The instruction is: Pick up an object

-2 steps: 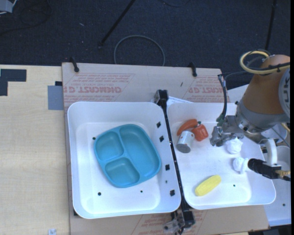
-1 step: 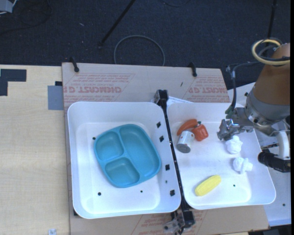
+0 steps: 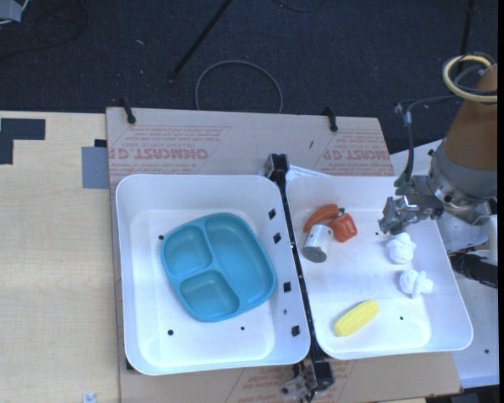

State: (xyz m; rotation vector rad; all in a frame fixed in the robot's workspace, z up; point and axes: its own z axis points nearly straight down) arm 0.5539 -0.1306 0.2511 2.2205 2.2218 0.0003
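In the left bin (image 3: 143, 225) you have a blue divided plate (image 3: 217, 264) at its centre. In the right bin (image 3: 454, 326) you see a grey cup (image 3: 316, 243) with an orange piece (image 3: 331, 221) at 11 o'clock, a yellow corn cob (image 3: 356, 317) at 6 and two white lumps (image 3: 401, 248) at 3. Your gripper (image 3: 396, 215) sits at 2 o'clock, just above the upper lump; you cannot tell whether it is spread or pressed together.

I watch through one fixed camera above the bench (image 3: 50, 250), tilted down at a slant. It frames both white bins (left bin (image 3: 143, 208), right bin (image 3: 437, 326)) from moderate height, dark floor beyond.
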